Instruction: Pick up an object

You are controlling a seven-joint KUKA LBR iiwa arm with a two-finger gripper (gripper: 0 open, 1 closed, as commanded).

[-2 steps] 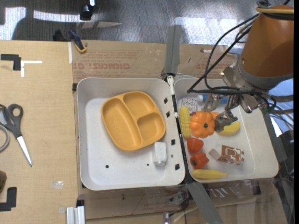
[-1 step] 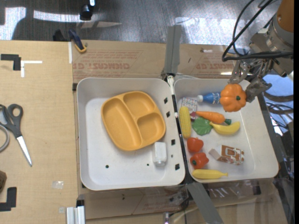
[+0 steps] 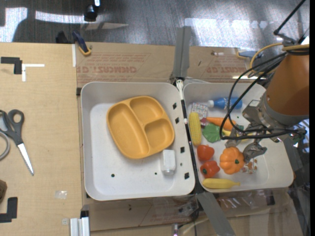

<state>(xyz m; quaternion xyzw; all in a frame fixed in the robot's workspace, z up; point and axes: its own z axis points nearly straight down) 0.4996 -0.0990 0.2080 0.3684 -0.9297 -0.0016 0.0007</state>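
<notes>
The pincer is seen low over the right bin, just right of the toy pumpkin; whether its fingers are spread or closed cannot be told; nothing is seen held. The pumpkin is judged the nearest target, lying immediately leftward, with no marked long axis.

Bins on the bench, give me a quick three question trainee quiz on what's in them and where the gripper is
1. True or false: the yellow plate lies in the right bin.
2. Which bin is the gripper over? A) left bin B) right bin
3. Fill in: the corn lies along the right bin's ____ wall.

Key: 1 false, it lies in the left bin. 2 B, beside the pumpkin. 3 left.
</notes>
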